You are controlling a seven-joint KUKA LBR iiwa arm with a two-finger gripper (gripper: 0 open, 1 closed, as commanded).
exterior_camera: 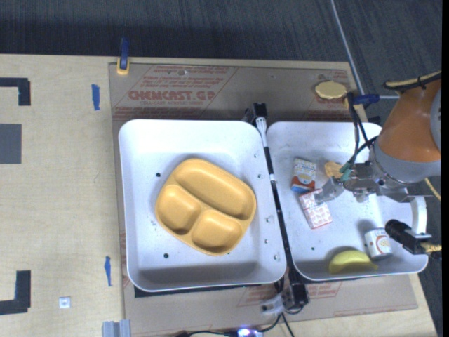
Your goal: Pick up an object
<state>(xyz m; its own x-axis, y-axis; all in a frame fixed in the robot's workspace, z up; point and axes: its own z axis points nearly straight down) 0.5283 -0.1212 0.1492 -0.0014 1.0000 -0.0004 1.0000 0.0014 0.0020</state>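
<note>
The right bin [295,135] holds several small items. A white, blue and red carton [303,174] lies at its upper left, with a red and white packet [316,210] just below it. A yellow fruit-shaped piece [349,260] rests near the front wall, and a small white can [377,243] stands beside it. A small orange-yellow piece [332,168] lies right of the carton. My gripper [332,187] reaches in from the right, low over the bin, between the orange-yellow piece and the packet.
The left bin [133,146] holds a yellow three-compartment plate [204,205]. A black divider [270,181] runs between the bins. A tan disc [331,90] lies on the board behind the right bin. The arm's grey and orange body [410,135] overhangs the right bin's right side.
</note>
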